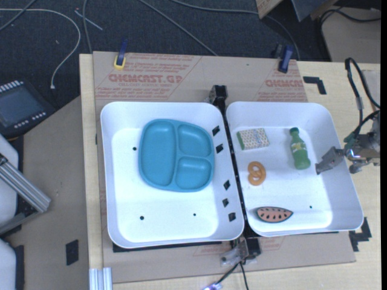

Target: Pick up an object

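Here the gripper sits at the right rim of the right bin, a grey metal piece angled down and leftward over the white wall; whether it is open or closed cannot be told at this size, and nothing is visibly held by it. Just beside it to the left, inside the bin, a green bottle lies lengthwise, smooth plastic with a darker cap end pointing away from the camera. Further left lies a small rectangular packet with a speckled green and pale print, and below it an orange pretzel-shaped piece of twisted loops. Near the bin's front wall lies a watermelon slice (a flat crescent, pink with dark seeds and a dark rind edge). All four objects are apart from one another. The left bin adjoins the right one along a central seam with small black clips; it holds a blue divided plate, matt plastic with rounded corners and three compartments. Both bins are shallow, glossy white, with rounded corners. They rest on a cardboard sheet printed in red lettering, clamped at the far edge by two blue clamps onto a pale wooden bench. Beyond the bench is dark carpet with loose white cables.
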`<state>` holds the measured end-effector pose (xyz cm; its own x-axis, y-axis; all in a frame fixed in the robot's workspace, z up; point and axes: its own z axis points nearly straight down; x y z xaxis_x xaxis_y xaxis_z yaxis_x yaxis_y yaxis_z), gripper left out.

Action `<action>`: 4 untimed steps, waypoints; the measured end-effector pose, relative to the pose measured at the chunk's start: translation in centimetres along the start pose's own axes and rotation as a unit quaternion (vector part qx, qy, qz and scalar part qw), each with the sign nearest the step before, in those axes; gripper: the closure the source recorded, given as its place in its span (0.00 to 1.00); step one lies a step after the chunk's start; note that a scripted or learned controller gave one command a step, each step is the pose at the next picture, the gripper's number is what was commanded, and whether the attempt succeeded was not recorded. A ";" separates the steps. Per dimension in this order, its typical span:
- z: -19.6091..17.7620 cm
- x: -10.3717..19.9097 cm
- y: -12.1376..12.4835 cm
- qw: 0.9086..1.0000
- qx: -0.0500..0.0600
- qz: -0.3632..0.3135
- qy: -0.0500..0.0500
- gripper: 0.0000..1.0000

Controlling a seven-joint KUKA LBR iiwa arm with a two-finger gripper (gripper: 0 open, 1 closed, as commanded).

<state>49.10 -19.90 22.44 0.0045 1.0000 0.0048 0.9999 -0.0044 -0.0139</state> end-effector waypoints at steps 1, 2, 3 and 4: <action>-0.7 0.1 0.3 1.000 -0.006 -0.002 -0.002 0.00; 5.5 -0.3 -0.2 1.000 -0.004 -0.002 -0.001 0.00; 9.7 -0.2 -0.3 1.000 -0.004 -0.002 0.000 0.00; 14.2 -0.1 -0.4 1.000 -0.004 -0.002 -0.001 0.00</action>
<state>48.55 -19.92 8.22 0.0005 1.0000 0.0038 1.0000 -0.0005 -0.0055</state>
